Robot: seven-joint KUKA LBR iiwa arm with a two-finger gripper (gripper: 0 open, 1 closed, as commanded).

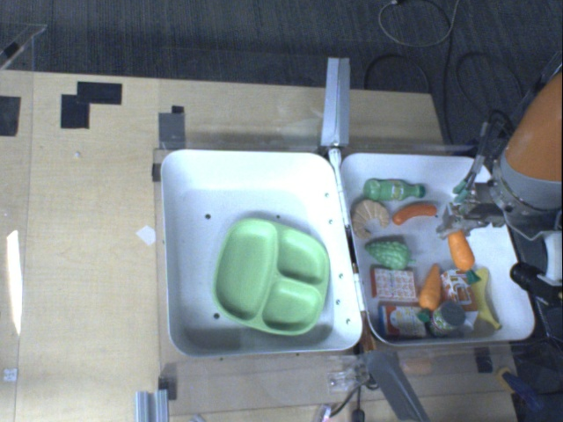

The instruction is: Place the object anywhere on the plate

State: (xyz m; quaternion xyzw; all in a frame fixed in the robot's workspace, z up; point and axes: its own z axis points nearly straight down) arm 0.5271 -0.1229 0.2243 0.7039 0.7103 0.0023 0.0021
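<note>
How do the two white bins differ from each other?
The left bin holds one big green divided plate; the right bin holds many small toy foods, such as a green bottle and a carrot. The gripper hangs over the right bin, not the left bin. Both are shallow and white.

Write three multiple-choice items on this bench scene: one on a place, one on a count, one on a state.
1. Where does the light green plastic sectioned plate lie?
A. left white bin
B. right white bin
C. bare bench

2. How many sections does the plate have?
A. two
B. three
C. five

3. In what state is the plate?
A. stacked with toy food
B. flipped upside down
C. upright, nothing on it

Answers: 1 A, the plate sits inside the left bin. 2 B, one long section and two smaller ones show. 3 C, its hollows face up and the toy food, such as the green plastic bottle, lies in the right bin.
</note>
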